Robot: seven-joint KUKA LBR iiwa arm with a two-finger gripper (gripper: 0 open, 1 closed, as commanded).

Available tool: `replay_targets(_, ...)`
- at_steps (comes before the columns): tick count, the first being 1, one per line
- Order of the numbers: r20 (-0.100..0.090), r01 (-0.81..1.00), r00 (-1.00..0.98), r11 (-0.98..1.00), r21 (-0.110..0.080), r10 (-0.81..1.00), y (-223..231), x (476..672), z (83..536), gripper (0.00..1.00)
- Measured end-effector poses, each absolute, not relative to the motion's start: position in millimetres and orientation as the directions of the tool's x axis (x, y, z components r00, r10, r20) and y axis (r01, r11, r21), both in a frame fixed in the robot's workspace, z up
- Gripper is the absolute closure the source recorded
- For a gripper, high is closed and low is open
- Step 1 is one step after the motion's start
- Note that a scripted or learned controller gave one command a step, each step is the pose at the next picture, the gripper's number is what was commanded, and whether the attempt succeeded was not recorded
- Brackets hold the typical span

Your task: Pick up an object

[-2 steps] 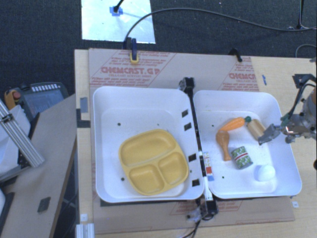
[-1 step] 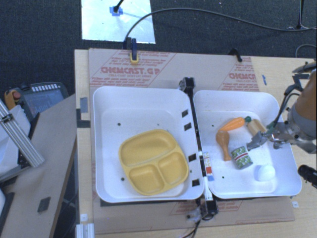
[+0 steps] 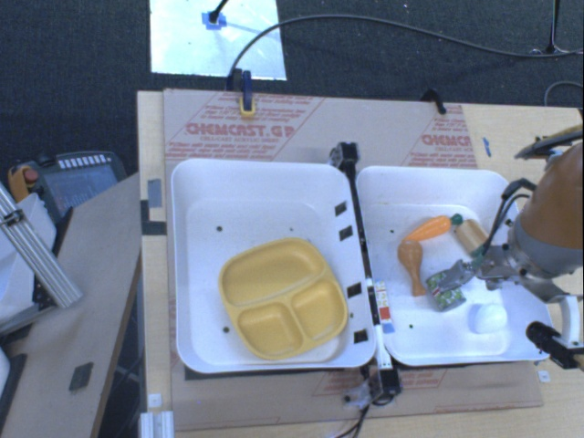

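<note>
Objects [image 3: 445,287] cluster mid-bin, end effector [image 3: 481,269] touching.

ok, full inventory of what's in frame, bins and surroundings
bins: 2, white, side by side on the bench
divided tray: 1, yellow, in the left bin
carrot: 1, orange, right bin, upper middle
wooden piece: 1, tan-brown, right bin, below the carrot
patterned item: 1, green-grey, right bin, at the end effector
round object: 1, white, right bin, lower right
cylinder: 1, tan, right bin, beside the carrot
clamp: 1, yellow and blue, on the bench's far edge
arm: 1, grey with orange band, from the right
end effector: 1, over the right bin
</note>
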State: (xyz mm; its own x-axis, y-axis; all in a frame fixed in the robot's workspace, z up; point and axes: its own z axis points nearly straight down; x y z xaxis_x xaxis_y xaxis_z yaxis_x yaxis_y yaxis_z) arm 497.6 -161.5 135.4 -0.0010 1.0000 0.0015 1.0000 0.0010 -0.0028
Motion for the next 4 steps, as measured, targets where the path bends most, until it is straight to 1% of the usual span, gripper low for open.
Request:
replay_targets(1,-0.002,1.000,-0.001,0.001,0.003,1.000,-162.8,499.5,148.8,1.00)
replay_targets(2,-0.002,1.000,-0.003,0.003,0.006,1.000,-163.2,497.0,192.9,1.00)
replay_targets(3,-0.002,1.000,-0.004,0.004,0.006,1.000,-163.7,498.7,220.6,1.00)
replay_targets(4,0.002,1.000,-0.009,0.009,0.001,1.000,-108.6,494.5,213.6,1.00)
